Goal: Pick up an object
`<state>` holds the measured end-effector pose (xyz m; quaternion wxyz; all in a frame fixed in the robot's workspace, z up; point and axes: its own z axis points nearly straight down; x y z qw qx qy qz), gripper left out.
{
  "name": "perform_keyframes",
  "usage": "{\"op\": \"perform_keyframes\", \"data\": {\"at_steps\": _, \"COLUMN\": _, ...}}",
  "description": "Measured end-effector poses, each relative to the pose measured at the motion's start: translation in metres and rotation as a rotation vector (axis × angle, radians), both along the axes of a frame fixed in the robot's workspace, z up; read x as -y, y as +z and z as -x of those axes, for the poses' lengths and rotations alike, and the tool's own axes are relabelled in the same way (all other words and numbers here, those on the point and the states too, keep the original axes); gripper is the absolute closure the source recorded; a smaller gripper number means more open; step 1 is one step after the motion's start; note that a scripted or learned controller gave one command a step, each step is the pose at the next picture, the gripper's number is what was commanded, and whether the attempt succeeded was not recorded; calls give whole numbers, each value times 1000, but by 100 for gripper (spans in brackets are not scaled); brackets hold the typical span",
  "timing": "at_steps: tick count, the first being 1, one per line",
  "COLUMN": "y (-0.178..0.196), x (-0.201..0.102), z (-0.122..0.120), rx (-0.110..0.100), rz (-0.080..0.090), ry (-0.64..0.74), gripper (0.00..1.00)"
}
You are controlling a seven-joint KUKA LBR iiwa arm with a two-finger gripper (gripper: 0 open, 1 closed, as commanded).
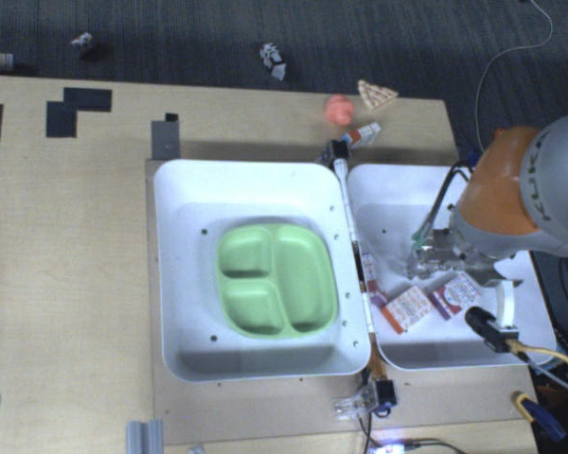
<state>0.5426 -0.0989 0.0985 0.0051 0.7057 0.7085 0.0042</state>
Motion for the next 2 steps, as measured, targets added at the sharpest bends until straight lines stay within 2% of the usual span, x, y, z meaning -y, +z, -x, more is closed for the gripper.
{"op": "perform_keyframes", "data": {"at_steps": 1, "y": 0, "x": 0, "z": 0, "rx": -1, "rz": 0, "ry": 0, "gripper": 0}}
{"op": "perform_keyframes", "data": {"at_steps": 2, "y": -11, "x": 8, "z": 49, "rx": -1, "rz": 1, "ry": -2, "gripper": 0}}
